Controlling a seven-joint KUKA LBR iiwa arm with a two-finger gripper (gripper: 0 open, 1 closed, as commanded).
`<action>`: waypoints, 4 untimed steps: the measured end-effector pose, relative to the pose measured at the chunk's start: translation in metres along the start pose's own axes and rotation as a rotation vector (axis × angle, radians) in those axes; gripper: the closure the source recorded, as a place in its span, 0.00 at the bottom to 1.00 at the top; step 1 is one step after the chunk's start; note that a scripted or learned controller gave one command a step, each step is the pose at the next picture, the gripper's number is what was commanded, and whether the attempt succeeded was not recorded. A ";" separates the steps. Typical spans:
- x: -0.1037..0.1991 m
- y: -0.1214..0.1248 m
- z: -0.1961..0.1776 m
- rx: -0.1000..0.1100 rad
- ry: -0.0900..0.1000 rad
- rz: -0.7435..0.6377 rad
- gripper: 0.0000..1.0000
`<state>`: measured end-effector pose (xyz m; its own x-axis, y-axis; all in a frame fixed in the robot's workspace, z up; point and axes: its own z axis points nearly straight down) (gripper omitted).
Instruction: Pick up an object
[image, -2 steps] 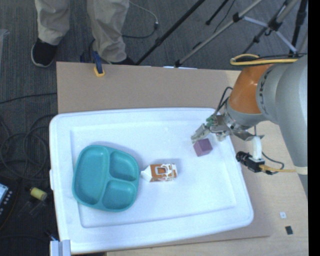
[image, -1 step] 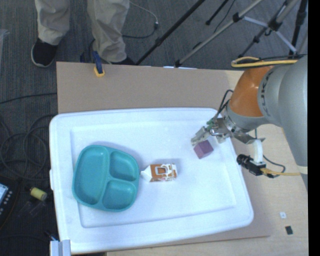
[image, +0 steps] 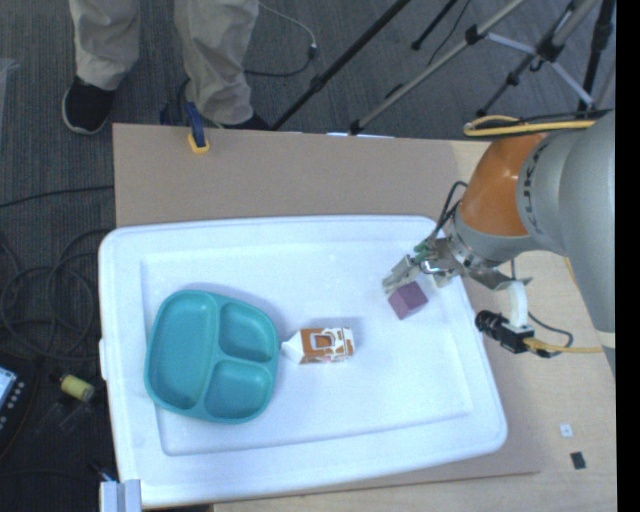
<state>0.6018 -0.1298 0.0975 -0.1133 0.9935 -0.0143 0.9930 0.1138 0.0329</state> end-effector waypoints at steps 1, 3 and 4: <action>0.001 -0.002 -0.006 0.009 0.006 0.002 1.00; -0.002 -0.003 0.003 0.014 0.015 -0.018 0.00; 0.018 -0.080 -0.026 0.033 0.020 -0.243 0.00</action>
<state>0.5191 -0.1211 0.1209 -0.3493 0.9370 0.0019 0.9370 0.3493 -0.0014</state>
